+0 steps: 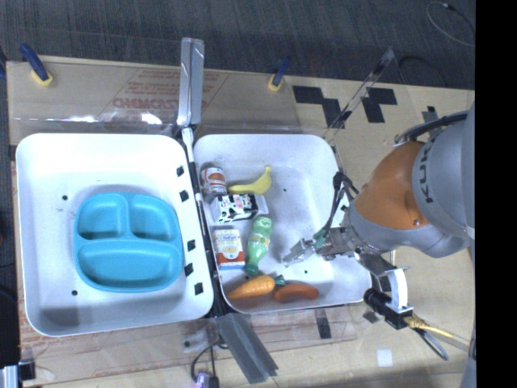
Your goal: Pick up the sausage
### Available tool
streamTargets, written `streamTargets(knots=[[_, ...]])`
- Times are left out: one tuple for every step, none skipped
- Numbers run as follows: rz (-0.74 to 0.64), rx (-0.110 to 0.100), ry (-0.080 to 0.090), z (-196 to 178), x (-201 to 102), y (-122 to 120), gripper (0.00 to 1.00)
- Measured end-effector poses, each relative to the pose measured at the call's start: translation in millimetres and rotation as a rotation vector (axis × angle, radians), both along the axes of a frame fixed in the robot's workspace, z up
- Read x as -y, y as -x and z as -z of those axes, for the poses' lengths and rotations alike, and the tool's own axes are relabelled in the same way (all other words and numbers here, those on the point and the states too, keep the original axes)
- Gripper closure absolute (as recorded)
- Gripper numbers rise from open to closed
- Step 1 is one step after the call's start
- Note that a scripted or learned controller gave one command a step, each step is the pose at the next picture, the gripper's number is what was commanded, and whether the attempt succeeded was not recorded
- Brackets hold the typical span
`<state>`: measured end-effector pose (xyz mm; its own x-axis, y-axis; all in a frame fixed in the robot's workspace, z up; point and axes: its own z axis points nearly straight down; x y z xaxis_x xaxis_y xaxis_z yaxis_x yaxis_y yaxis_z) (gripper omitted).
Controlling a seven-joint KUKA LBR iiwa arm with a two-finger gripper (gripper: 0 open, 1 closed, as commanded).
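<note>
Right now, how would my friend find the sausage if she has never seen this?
Look in the right bin, the one full of toy food. Go to its near edge, where a carrot lies. The sausage touches the carrot's leafy end: it is the smooth reddish-brown one, with no green top.

Arm (440, 184) cut off at right edge.

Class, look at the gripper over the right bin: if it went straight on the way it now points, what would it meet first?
The gripper points left across the right bin, so probably the green bottle first. Its height is unclear, so it might pass above.
</note>
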<state>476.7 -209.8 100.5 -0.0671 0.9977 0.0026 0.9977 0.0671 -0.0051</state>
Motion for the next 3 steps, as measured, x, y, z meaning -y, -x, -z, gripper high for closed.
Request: streamTargets(knots=[[-0.006, 0.001, 0.0, 9.4, 0.0, 0.3, 0.0], [-0.01, 0.0, -0.001, -0.2, -0.1, -0.1, 1.0], [-0.01, -0.001, -0.001, 0.2, -0.2, 0.1, 0.0]])
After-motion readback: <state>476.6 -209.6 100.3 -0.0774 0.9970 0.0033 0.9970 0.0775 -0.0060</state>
